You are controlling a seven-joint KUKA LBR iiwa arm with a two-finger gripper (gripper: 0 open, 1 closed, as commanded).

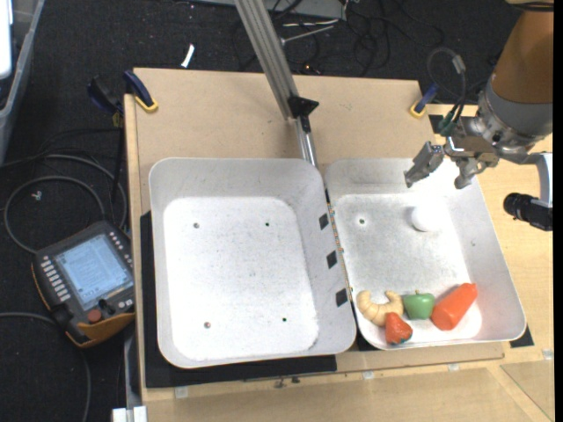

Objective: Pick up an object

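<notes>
I see the gripper (443, 167) up at the far end of the right bin (493, 262), hanging over its back rim. Its two fingers (420, 167) are spread wide apart with nothing between them. Grey wrist and the orange band of the arm (528, 55) come in from the upper right corner.

Candidate objects are all in the right bin. A white ball (427, 218) sits alone on the bin floor, near the gripper, just toward the near side from the gap between the fingers; it's pale on a pale floor, so its edges are hard to make out. It isn't touching either finger.

The rest is bunched in the near corner of that same bin, well apart from the gripper: a cream curled piece (377, 305) on the left of the bunch, a small red piece (398, 328) just in front of it and touching it, a green pepper-like piece (420, 304) next along, and an orange carrot-shaped piece (455, 307) at the right end, tilted, its wide end up toward the far right. Green and orange look to be touching; I can't tell for sure.

Left bin (167, 236) sits side by side with the right one, their inner rims overlapping at the middle. A metal pole (268, 47) slants down from the top of the view to where the two bins meet. A teach pendant (85, 280) lies on the dark floor to the left of the bench (220, 121).
</notes>
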